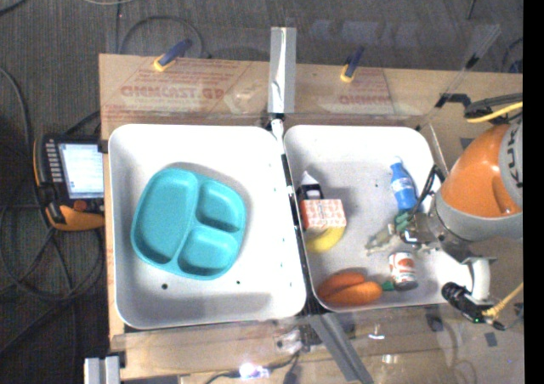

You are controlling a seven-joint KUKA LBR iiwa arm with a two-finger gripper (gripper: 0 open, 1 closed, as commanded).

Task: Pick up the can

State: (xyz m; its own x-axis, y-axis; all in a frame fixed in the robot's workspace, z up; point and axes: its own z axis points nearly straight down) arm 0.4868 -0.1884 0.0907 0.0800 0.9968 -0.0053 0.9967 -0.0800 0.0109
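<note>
step: we read this as the approach, with the grasp not yet made. The tool [406, 234] sits low in the right bin [357, 140], just above the can [403, 270] in the picture.
can: small, red-and-white label, pale top, standing near the right bin's front-right corner, just right of the carrot [350, 287]. It looks free, with nothing visibly clamped on it.
tool state: we cannot tell whether it is open or closed (the metal parts blur into clutter under the wrist).
next move: we judge the tool has to get centred over the can and drop straight down to straddle it. The carrot's green end almost touches the can on the left and the bin wall is near on the right, so there is little room for error.
neighbours: blue bottle [403, 184] behind the tool, a red-patterned box [323, 213] on top of a banana [324, 239] further left. Turquoise divided plate [190, 221] in the left bin [127, 204], well apart.
hidden: the orange band and grey wrist cover the bin's right side, and the arm is cut off by the frame edge.
unclear: whether the tool touches the can, and the can's label text.
</note>
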